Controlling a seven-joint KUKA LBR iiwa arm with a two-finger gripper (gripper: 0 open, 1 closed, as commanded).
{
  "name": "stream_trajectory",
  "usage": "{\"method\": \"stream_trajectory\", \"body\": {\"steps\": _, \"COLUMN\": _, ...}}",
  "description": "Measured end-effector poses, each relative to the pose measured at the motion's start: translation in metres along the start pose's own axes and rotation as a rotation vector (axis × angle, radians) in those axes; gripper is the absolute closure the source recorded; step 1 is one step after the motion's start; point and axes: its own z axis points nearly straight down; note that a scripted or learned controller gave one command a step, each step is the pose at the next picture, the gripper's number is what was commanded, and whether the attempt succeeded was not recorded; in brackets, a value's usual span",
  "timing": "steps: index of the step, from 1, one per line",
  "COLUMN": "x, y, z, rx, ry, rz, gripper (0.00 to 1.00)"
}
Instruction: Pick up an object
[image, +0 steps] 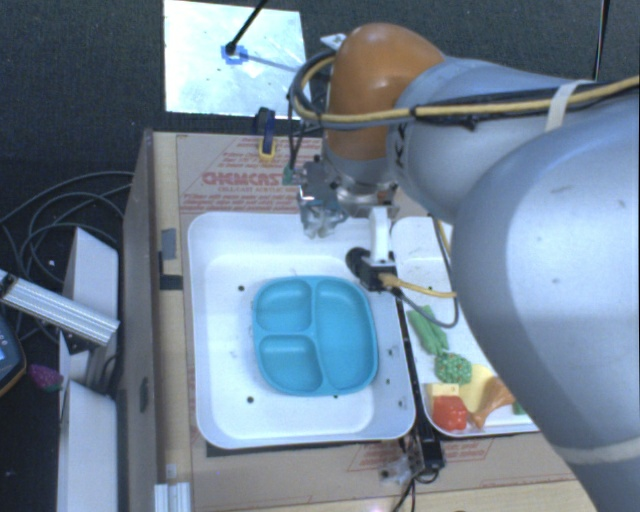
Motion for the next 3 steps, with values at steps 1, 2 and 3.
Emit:
{"method": "stream_trajectory", "body": {"steps": 1, "x": 0.0734, "y": 0.012, "z": -0.0129, "rx": -0.001, "ry": -0.001, "rz": 0.0, "gripper": 1.0}}
{"method": "stream_trajectory", "body": {"steps": 2, "x": 0.0718, "y": 0.0123, "z": -0.0127, "rx": -0.001, "ry": -0.003, "rz": 0.001, "gripper": 0.0}}
{"method": "stream_trajectory", "body": {"steps": 3, "x": 0.077, "y": 0.0126, "z": -0.02, "rx": -0.001, "ry": -0.003, "rz": 0.0, "gripper": 0.0}}
